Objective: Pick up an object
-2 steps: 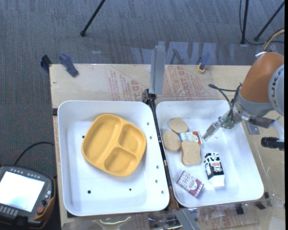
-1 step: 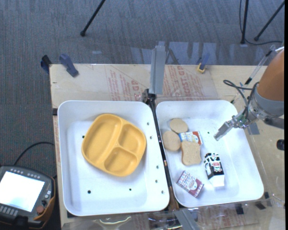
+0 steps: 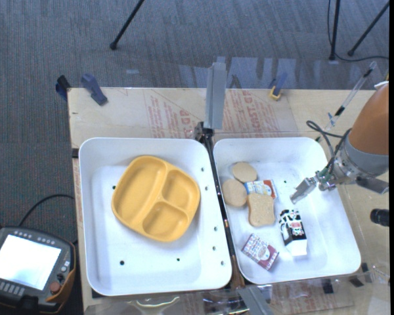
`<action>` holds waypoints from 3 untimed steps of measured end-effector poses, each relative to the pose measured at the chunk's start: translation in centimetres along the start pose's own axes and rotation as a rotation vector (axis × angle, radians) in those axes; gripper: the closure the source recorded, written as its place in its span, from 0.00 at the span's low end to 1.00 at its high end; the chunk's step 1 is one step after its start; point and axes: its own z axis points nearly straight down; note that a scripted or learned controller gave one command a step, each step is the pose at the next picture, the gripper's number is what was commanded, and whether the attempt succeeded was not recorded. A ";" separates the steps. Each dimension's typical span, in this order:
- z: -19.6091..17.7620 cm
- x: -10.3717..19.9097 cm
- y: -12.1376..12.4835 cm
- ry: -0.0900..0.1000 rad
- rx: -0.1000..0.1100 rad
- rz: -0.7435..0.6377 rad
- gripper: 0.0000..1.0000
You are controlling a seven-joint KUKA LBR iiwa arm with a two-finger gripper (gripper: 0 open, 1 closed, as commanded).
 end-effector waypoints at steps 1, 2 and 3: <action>2.9 0.6 -1.1 0.000 0.001 0.013 0.00; 5.3 -0.5 2.1 0.001 -0.001 0.002 0.00; 4.2 -0.6 2.2 -0.001 -0.001 -0.003 1.00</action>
